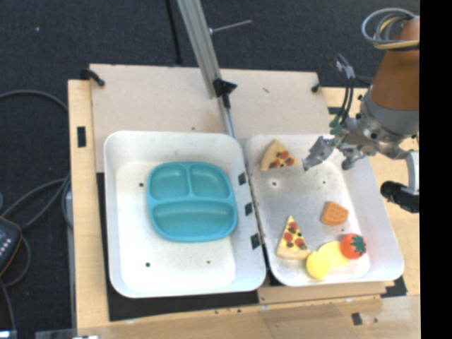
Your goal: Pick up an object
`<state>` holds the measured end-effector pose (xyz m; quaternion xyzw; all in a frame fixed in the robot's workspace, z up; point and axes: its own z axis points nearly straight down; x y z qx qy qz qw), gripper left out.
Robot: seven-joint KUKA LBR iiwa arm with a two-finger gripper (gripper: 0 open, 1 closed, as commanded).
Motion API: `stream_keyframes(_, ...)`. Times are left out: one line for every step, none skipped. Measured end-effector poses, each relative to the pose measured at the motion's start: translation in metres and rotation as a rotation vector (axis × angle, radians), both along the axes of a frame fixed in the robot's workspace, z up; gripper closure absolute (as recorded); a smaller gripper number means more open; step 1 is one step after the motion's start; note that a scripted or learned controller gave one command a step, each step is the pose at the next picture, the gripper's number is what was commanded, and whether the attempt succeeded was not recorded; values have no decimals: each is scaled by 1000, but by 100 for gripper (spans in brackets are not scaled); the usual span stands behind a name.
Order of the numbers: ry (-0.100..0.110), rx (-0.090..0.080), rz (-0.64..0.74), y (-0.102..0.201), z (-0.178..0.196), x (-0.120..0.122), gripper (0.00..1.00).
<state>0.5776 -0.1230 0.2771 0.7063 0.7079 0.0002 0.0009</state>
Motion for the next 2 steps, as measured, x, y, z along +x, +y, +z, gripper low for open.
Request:
stream_keyframes(0,0,-1,0,0,0,0)
stream_keyframes(5,0,-3,-9,-58,-4,0)
